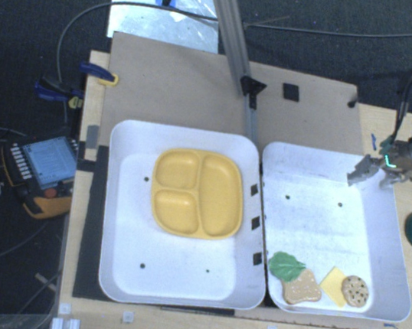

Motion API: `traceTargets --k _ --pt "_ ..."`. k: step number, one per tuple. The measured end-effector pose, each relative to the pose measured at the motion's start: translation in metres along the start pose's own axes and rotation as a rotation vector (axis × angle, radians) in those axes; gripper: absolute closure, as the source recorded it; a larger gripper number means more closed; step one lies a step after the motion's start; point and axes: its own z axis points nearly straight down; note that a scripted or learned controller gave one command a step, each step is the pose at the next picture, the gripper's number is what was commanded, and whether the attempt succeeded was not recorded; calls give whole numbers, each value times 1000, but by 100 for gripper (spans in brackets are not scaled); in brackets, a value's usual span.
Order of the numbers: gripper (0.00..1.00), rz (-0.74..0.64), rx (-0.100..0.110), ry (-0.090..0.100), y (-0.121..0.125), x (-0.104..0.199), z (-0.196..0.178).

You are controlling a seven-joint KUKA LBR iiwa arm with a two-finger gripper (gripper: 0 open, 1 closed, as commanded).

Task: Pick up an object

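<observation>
Several toy food pieces lie along the near edge of the right bin [315, 208]: a green leaf [286, 266], a slice of bread [302, 288], a yellow cheese wedge [334, 285] and a chocolate-chip cookie [355, 290]. My gripper [374, 172] hangs over the far right corner of that bin, well away from the food. Nothing shows between its fingers.
A yellow divided plate [197, 194] sits in the left bin [136, 265]. A brown board [180, 86] lies behind both bins. A slanted metal rod [234, 33] runs down to the gap between the bins. Cables and a blue device [40, 161] lie at the left.
</observation>
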Motion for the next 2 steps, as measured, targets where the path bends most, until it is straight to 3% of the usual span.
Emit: traceTargets --k 1,2 --pt "0 -1 -3 -1 1 0 -2" --pt "0 1 -2 -1 -4 8 46"
